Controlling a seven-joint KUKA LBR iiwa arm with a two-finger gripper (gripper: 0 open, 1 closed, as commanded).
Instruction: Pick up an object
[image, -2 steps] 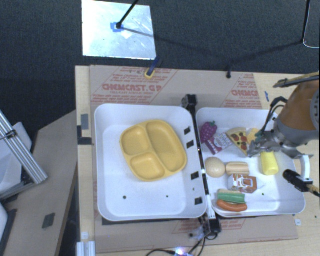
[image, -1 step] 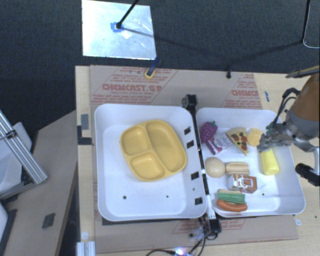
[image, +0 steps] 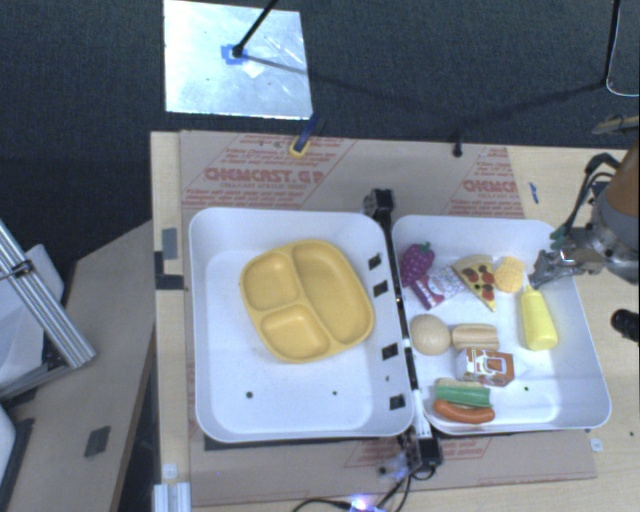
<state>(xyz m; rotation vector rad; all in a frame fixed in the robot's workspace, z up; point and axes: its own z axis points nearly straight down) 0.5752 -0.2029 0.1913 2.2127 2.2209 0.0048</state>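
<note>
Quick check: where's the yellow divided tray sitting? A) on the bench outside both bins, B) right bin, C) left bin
C: the yellow divided tray lies in the left bin, while the toy food such as the pizza slice sits in the right bin.

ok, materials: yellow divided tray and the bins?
Yellow divided tray: looks like moulded plastic, matte to satin, uniform colour, soft rounded compartment walls. Left bin and right bin: likely thin formed white plastic, smooth, with rounded rims. Can't confirm either.
</note>
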